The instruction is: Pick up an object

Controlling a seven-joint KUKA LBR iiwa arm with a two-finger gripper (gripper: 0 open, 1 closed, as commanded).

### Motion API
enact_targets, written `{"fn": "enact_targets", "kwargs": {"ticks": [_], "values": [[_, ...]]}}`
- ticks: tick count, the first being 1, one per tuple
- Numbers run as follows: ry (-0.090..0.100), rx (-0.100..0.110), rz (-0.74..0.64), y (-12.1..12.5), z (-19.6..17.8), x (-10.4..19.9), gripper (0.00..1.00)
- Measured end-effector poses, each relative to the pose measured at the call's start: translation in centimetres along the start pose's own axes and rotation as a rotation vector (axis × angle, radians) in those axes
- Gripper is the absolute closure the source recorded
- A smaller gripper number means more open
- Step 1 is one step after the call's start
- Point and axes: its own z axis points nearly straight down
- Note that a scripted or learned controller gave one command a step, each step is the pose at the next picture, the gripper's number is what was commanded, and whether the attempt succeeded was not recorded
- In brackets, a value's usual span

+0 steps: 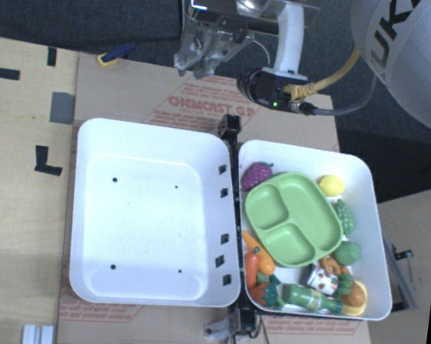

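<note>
The grey 2-finger hand (pixel 197 56) hangs high above the far end of the table (pixel 19 110), beyond both bins and well apart from every object, with nothing between its fingers; whether the fingers are spread or closed I cannot tell, since they blur together into 1 grey mass. The step in hand looks like the approach, before any reach: no object has been picked.

The candidates all lie in the right shallow white plastic bin (pixel 377 228). A green plastic tray with 3 compartments (pixel 292 217) lies tilted on top of the pile. Around it sit a purple bunch of toy grapes (pixel 258 173), a yellow toy lemon (pixel 331 185) and an orange toy carrot (pixel 253 265). The left shallow white plastic bin (pixel 147 213) holds none of them.

The next move, I judge, calls for travelling over the right bin and descending on 1 exposed piece, such as the lemon.

The tray hides whatever lies beneath it. The small toys along the near edge are crowded and hard to tell apart, and the arm is cut off at the top.
</note>
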Motion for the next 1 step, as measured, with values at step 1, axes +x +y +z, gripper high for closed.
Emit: {"fn": "enact_targets", "kwargs": {"ticks": [1], "values": [[-0.007,0.016,0.003,-1.7,10.26,1.21,1.0]]}}
